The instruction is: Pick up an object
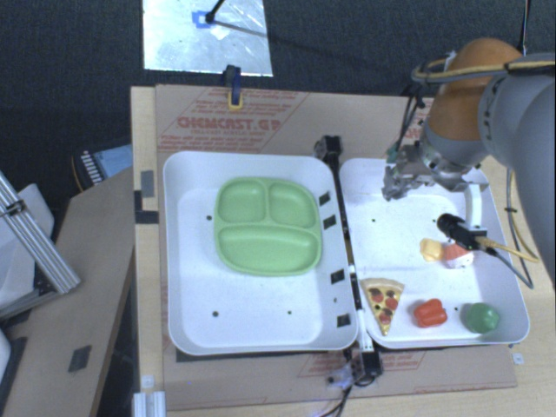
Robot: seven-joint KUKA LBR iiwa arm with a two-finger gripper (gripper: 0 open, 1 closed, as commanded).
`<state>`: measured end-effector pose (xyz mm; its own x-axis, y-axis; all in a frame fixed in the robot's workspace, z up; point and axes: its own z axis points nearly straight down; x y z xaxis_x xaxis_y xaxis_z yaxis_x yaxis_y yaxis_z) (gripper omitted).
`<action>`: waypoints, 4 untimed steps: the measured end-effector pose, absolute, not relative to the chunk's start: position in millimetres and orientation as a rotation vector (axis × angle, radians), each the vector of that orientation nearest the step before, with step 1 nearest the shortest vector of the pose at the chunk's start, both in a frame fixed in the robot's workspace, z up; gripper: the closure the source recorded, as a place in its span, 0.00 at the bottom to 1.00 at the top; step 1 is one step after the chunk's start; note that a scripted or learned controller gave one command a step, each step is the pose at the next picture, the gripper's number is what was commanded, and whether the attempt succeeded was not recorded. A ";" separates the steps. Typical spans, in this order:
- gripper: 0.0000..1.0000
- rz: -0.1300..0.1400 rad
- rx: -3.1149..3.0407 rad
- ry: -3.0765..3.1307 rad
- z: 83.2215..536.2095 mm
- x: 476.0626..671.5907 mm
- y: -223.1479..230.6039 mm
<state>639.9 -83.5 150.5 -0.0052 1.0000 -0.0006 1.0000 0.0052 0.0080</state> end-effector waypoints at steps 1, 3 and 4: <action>1.00 0.008 2.214 2.219 210.0 641.0 -92.9; 1.00 0.004 2.211 2.233 221.6 625.3 -34.1; 1.00 0.004 2.211 2.234 226.8 607.1 23.6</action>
